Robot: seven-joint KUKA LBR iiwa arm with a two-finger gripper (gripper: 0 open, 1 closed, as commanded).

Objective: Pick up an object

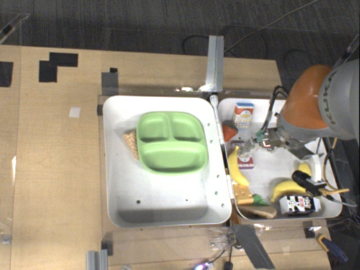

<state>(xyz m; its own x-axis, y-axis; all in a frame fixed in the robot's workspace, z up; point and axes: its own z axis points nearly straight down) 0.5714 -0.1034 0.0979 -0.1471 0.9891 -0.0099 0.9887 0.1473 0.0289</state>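
Observation:
My gripper (262,140) hangs over the middle of the right bin (270,162), reaching in from the right under the orange band of the arm. Just to its left lie a small red-and-white packet (246,161) and a yellow banana (237,171) along the bin's left wall. A white carton with a red label (243,115) stands at the back, with a red item (229,133) beside it. A second banana (286,189) and a black-and-white bottle (298,205) lie near the front right.
The left bin (121,196) holds a green divided plate (169,142) with a tan waffle-like piece (130,144) at its left edge. A tan cracker (243,193), a small green item (257,198) and a brown piece (262,211) crowd the right bin's front left corner.

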